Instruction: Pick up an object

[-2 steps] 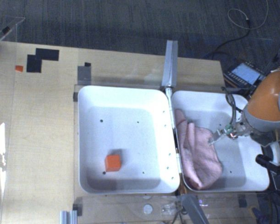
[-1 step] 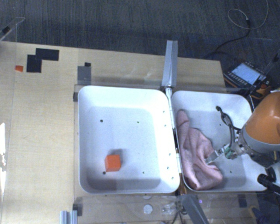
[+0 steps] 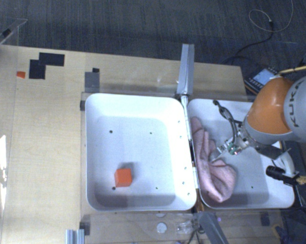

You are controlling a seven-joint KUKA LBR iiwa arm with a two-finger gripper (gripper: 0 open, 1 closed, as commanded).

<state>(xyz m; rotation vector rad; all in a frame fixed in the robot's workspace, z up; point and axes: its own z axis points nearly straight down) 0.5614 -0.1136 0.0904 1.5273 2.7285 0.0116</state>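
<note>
Camera view, fixed overhead, slanted. Wooden bench [image 3: 41, 155] bearing two shallow white bins side by side. Left bin [image 3: 138, 111], centre of frame: contains one small orange block [image 3: 123, 177], lying on the floor in the lower left part, apart from the walls. Right bin [image 3: 255, 197], right of centre: contains one pink cloth [image 3: 214, 171], crumpled lengthwise along the bin's left wall, running from the upper part to a bunched end near the lower left corner. Arm [image 3: 288, 111], grey with orange band, entering from the right edge of the frame over the right bin. Gripper [image 3: 226, 148] positioned at the cloth's right edge, about mid-length; whether it is released, clenched or grasping the cloth cannot be told. Two black patches [image 3: 44, 64] and a small orange mark [image 3: 21, 75] on the bench at upper left.
</note>
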